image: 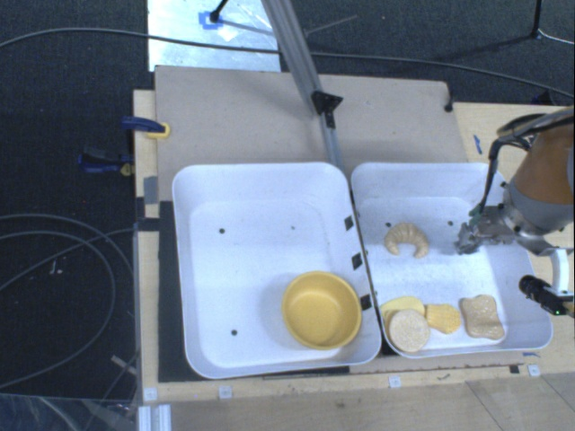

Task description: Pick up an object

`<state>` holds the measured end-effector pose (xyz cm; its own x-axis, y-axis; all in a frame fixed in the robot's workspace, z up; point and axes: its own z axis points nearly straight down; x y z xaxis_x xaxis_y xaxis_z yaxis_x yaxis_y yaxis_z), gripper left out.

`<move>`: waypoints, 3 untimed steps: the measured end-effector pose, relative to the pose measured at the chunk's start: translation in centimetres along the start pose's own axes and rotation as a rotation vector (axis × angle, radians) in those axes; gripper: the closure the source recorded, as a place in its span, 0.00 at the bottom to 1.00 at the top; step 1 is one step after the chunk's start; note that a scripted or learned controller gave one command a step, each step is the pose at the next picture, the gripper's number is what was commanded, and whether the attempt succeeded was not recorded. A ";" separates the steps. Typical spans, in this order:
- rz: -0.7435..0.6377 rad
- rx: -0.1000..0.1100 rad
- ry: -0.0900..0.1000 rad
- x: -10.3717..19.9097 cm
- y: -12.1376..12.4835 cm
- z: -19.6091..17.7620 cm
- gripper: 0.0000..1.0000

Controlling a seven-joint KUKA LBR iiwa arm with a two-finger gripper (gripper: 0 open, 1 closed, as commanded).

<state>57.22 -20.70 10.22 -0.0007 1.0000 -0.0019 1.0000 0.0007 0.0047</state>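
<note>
Camera view from above has us looking down on a desk (269, 115) with two white bins side by side. Our left bin (216, 196) holds a yellow bowl (322, 309) sitting near its front right corner, close to the wall it shares with the other bin. Our right bin (449, 180) has the food bits: a croissant (407, 239) lying roughly mid-bin, and along the front edge a round cracker-looking disc (409, 331) overlapping a pale yellow piece (403, 306), then a small orange-yellow chunk (443, 318) just beside it, then a tan bread-slice thing (483, 317) further right. The arm comes in from the right, and the gripper (470, 237) is down inside the right bin near its right side, off to the right of the croissant and apart from it. Honestly we can't tell from this angle how the fingers are set, it's too dark and small there, and we can't make out anything held between them.
</note>
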 end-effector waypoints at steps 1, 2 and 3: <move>-0.003 -0.001 0.000 0.1 0.0 -4.4 1.00; -0.005 -0.001 0.000 0.0 0.0 -8.8 1.00; -0.006 -0.001 0.000 0.3 0.1 -13.2 1.00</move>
<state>57.22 -20.40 23.39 -0.0072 1.0000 -0.0021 1.0000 0.0072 0.0061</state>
